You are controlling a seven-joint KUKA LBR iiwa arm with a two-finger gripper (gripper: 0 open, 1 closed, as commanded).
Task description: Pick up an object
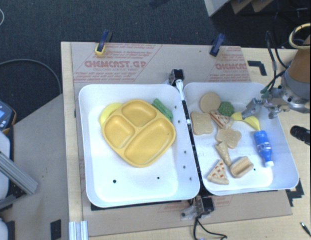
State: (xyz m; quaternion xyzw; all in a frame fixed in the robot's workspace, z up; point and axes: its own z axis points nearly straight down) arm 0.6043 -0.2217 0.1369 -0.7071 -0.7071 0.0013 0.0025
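Hovering at the right of the frame, the gripper [263, 105] hangs over the right bin [290, 171], fingers parted and grasping nothing. Candidate objects lie loose below for picking: a banana [248, 120] just beneath it, a blue bottle [263, 147] lower right. The yellow tray [139, 132] occupies the left bin [95, 174].
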